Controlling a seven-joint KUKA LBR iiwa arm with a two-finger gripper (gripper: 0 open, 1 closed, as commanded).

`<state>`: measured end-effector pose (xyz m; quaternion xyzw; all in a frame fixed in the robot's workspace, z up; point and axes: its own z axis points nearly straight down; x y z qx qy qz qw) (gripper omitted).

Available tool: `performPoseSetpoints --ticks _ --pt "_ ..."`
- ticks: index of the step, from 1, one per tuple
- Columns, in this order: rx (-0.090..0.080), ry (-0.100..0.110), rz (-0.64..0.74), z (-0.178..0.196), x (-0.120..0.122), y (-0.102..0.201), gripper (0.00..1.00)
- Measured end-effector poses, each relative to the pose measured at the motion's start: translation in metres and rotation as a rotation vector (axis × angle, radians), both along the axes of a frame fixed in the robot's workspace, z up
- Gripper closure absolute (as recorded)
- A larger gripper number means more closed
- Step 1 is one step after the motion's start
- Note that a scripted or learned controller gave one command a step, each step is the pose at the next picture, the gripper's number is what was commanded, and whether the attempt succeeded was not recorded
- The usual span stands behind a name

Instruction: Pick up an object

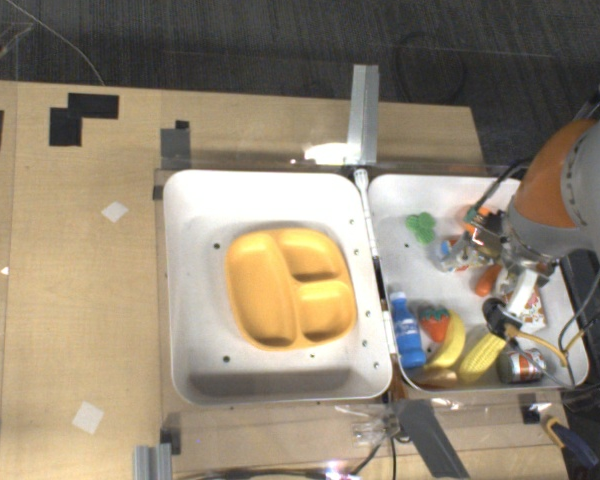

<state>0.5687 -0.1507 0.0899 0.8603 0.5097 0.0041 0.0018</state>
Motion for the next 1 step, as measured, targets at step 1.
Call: performPoseSetpoints --ticks 1 --pt "-0.001 0.000 -0.256 -0.0015 0.0465 0.0168 0.00"
